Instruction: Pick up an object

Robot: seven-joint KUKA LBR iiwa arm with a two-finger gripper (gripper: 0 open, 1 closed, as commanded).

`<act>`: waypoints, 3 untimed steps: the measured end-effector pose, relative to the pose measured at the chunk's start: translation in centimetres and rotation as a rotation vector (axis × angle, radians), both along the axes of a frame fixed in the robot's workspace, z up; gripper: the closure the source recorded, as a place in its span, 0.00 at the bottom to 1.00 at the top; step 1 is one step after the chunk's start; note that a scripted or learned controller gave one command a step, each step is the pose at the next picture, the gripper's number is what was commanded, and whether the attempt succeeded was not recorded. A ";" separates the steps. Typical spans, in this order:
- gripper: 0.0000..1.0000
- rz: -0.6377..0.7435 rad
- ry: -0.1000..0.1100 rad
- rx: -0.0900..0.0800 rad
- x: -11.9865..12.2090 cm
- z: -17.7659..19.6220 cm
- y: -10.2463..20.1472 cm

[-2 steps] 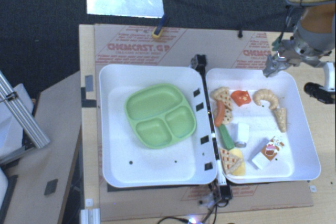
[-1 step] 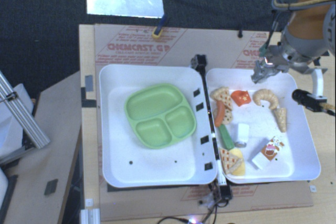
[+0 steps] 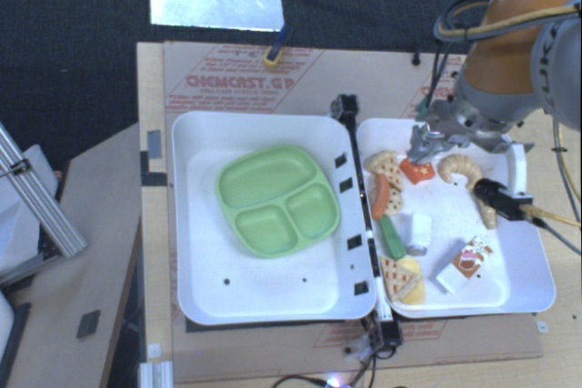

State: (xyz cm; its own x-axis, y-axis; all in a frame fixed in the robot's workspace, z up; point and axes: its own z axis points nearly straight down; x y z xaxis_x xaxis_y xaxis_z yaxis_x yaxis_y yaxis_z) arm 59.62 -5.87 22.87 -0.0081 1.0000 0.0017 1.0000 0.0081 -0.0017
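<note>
The claw (image 3: pixel 424 147) hangs low over the far left part of the right bin (image 3: pixel 532 286), and its tips sit just above and touching the near edge of a small red piece (image 3: pixel 417 171); whether they are spread or pressed together I cannot tell, since the dark fingers blur into one another. Just left of the red piece lies a waffle-like piece (image 3: pixel 386 165), and just right of it a croissant (image 3: pixel 459 166). Nearer the camera in the same bin lie an orange stick (image 3: pixel 381 194), a green stick (image 3: pixel 392 236), a small white cup (image 3: pixel 418 231), a second waffle piece with a yellow bit (image 3: pixel 403 277) and a small white carton (image 3: pixel 463 263). The left bin (image 3: pixel 200 286) holds a green divided plate (image 3: pixel 277 200), well apart from the claw. Both bins rest on the table (image 3: pixel 100 195).
</note>
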 end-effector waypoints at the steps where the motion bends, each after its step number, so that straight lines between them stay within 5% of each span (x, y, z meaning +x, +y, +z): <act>1: 1.00 0.001 0.000 0.000 -2.1 -1.1 4.7; 3: 1.00 0.002 -0.001 0.001 -7.4 0.5 13.8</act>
State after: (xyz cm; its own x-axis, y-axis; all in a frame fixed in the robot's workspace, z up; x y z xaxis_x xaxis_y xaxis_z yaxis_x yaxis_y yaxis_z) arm 52.25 7.91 23.37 -0.0097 0.9999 0.0028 1.0000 0.0097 -0.0007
